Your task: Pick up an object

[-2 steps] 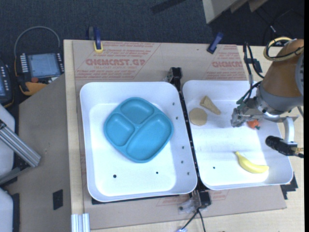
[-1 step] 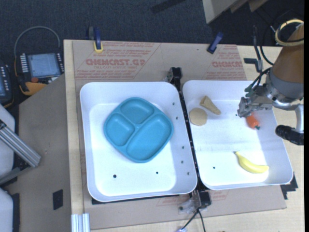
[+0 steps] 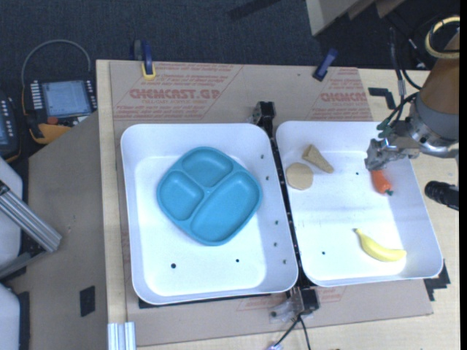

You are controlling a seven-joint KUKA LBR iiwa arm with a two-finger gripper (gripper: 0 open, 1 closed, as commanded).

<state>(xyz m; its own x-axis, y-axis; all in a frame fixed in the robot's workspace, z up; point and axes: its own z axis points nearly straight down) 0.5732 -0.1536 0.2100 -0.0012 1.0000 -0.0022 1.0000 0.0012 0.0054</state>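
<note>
Two bins | gripper (image 3: 382, 157) at right side of frame, just above carrot (image 3: 383, 182) in right bin (image 3: 343, 261) | cannot tell its state | risk: carrot lies near bin wall, may roll or slip aside | banana (image 3: 379, 248) lower right

"CHEMCAST GP" printed in red on the brown protective sheet (image 3: 219, 86) — repeated, partly legible, at the right

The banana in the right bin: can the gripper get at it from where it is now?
Probably yes. The banana lies alone near the bin's front edge, and nothing stands between it and the gripper, which hovers above the carrot.
</note>
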